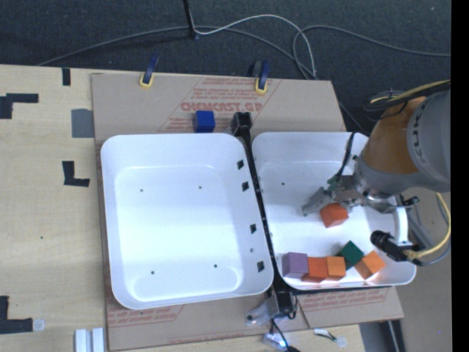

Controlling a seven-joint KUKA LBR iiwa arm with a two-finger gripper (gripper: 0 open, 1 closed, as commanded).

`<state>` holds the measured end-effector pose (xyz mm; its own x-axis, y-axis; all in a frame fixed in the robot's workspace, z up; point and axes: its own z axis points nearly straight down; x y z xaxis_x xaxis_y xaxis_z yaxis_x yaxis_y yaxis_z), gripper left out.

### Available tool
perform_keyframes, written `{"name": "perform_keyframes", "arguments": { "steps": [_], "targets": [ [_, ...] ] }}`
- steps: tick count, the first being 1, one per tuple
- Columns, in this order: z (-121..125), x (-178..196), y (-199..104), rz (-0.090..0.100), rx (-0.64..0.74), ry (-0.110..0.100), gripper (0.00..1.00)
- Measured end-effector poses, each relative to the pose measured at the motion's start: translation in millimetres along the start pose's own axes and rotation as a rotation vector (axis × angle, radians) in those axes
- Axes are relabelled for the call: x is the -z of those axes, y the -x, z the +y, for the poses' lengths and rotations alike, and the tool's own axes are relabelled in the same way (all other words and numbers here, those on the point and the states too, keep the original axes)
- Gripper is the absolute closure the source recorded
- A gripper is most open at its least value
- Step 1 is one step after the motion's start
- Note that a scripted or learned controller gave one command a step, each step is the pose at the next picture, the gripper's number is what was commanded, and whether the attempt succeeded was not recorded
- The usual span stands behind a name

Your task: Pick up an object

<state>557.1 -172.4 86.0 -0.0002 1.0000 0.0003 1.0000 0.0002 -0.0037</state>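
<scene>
Camera view has my arm (410,149) reaching in from the right over the right bin (293,149), orange band above the wrist, grey body beyond it. Gripper (327,205) is down low in that bin, fingers pointing left. I see one grey finger (315,202) angling out to the left, just above a red-orange block (334,215). That block sits right at the fingertips, touching or nearly so, but whether it's actually between the fingers I can't say, the wrist shadows the rest. So on the tool's state: I cannot tell, apart or together.

Along the bin's near wall there's a row of blocks: purple block (295,263) on the left, then two orange blocks (326,268) pressed side by side against it. Right of those a green block (352,254) sits tilted, and another orange block (370,264) lies just beside it near the corner.

Left bin (176,222) lies alongside, the two sharing a black divider strip (255,207) with clips. Beyond the bins a blue block (204,120) rests on the cardboard sheet (212,97), outside both bins. Cables (242,24) run across the dark floor at the top
</scene>
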Motion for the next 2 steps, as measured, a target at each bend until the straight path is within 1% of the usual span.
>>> {"name": "perform_keyframes", "arguments": {
  "steps": [1, 2],
  "targets": [
    [1.5, 13.8, 0.1, -0.001, 0.000, 0.005, 1.00],
    [-0.2, 118.0, -76.3, 0.001, 0.007, 0.013, 1.00]
  ]
}}
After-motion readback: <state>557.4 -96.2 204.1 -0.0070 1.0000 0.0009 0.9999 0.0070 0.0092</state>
